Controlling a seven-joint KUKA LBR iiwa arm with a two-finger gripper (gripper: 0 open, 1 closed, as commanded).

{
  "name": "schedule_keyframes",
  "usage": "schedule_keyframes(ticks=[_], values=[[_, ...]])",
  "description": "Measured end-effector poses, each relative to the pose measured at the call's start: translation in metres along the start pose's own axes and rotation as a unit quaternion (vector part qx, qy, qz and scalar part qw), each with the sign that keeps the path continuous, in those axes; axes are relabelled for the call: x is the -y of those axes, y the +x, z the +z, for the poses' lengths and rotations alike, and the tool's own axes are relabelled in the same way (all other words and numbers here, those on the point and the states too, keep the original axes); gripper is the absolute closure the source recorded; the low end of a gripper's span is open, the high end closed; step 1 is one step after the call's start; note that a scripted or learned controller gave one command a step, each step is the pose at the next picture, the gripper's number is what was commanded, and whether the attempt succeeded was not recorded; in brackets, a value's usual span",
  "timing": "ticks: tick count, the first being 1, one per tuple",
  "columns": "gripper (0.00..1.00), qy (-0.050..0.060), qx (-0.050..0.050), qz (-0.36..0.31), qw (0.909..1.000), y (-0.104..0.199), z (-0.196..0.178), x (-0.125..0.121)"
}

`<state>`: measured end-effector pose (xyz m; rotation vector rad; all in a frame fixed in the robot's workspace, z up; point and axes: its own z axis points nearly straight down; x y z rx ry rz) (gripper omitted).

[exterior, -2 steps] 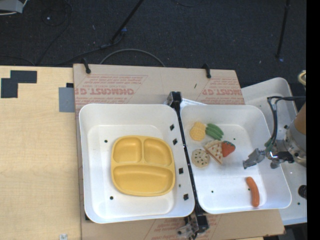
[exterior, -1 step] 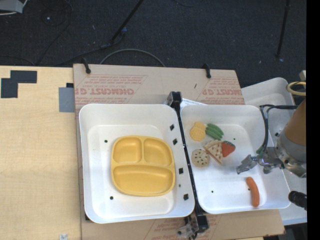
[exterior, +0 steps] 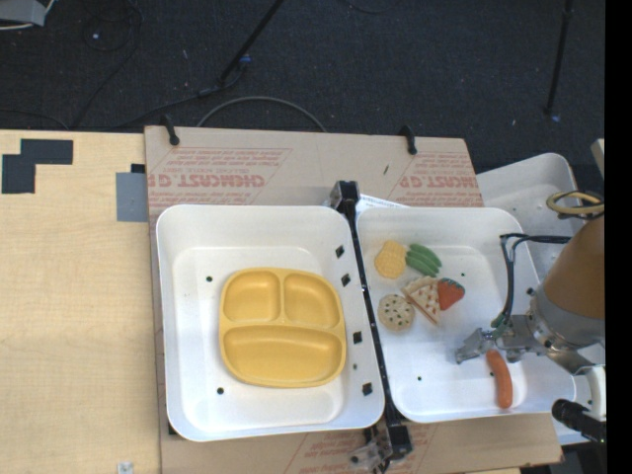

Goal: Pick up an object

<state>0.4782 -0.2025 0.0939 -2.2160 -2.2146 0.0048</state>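
White plastic bins sit side by side on my screen. The left bin [exterior: 188, 235] carries a yellow divided plate [exterior: 281, 326] lying flat near its middle. The right bin [exterior: 464, 230] holds the small toy foods. I see a yellow corn piece [exterior: 391, 259] near the far left corner of that bin, with a green pod [exterior: 424, 258] touching its right side. Nearer the bin's middle lie a speckled cookie [exterior: 396, 311], a sandwich wedge [exterior: 424, 297] just beside it, and a red strawberry [exterior: 450, 293] touching the wedge's right edge.

An orange sausage [exterior: 504, 378] lies toward the near right corner of the right bin, lengthwise from far to near, close to the near wall.

My arm [exterior: 583, 275] reaches in over the right edge of that bin. The gripper [exterior: 491, 345] is low over the bin floor, just above the far end of the sausage. One of the fingers [exterior: 472, 345] sticks out to the left, grey and metallic. I cannot tell how far apart the fingers are from this slant, and I see nothing caught between them. The sausage looks to be resting on the bin floor, its far tip touching or nearly touching the gripper.
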Motion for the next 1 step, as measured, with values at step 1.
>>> schedule_keyframes(ticks=[1], values=[[1.00,-0.002,0.001,0.001,1.0000,-0.0012,-0.0131,-0.0013]])
